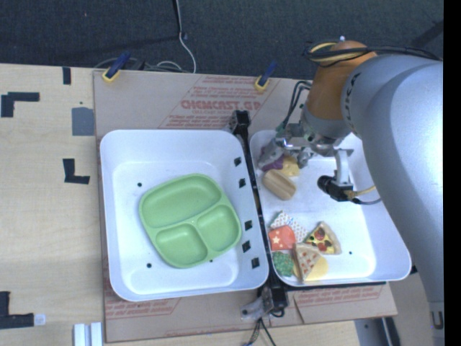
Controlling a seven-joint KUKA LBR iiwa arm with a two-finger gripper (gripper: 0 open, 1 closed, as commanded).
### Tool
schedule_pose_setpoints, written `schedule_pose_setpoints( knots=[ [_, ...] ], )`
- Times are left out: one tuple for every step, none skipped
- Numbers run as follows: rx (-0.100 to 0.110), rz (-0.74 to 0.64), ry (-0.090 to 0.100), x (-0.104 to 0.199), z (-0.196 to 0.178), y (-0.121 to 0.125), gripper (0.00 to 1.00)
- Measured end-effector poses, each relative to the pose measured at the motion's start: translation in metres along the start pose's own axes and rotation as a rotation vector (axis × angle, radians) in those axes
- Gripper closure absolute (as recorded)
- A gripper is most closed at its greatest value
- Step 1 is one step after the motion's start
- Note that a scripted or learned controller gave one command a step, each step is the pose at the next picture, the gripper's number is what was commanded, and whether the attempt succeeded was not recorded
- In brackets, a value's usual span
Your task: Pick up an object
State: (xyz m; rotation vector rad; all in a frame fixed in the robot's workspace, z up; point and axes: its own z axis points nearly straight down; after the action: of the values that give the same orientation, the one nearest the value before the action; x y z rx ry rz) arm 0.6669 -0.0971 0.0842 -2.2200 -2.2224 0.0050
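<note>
My gripper (282,151) hangs low over the far left corner of the right bin (374,254), beneath the orange wrist band. Just under it lie a small yellow piece (291,168) and a purple piece (269,166), partly hidden by the gripper. A tan bread roll (279,185) rests right in front of them. Toward the near end of the bin sit a pizza slice (323,238), a red-orange toy (282,237), a green piece (283,264) and a tan wedge (310,262).
The left bin (122,157) holds a green divided plate (189,218). A black divider (248,186) runs between the bins. The grey arm covers the right bin's far right side, with a black fitting and cable (336,187) hanging off it.
</note>
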Motion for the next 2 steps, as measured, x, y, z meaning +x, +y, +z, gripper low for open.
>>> schedule_pose_setpoints(
  knots=[
    [-0.001,0.000,0.001,-0.0013,0.0001,0.0010,0.00],
    [0.000,0.001,-0.002,0.0007,-0.0003,0.0007,0.00]
  ],
)
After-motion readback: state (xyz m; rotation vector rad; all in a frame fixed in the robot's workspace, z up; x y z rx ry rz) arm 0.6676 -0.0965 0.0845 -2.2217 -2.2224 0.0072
